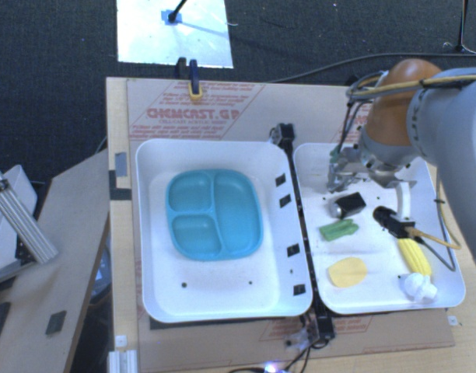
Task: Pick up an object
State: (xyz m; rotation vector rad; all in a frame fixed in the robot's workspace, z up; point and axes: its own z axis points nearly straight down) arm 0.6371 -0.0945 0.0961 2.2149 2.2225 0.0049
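High fixed camera, slanting down over both bins (222, 150)

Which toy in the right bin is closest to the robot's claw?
The small black cylinder, just below the gripper. The green piece, yellow disc and corn cob lie farther off.

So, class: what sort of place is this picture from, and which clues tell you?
Most likely a robotics lab test bench. A robot arm reaches over two white bins, toy-like items such as a corn cob lie in one, and cables trail over dark carpet.
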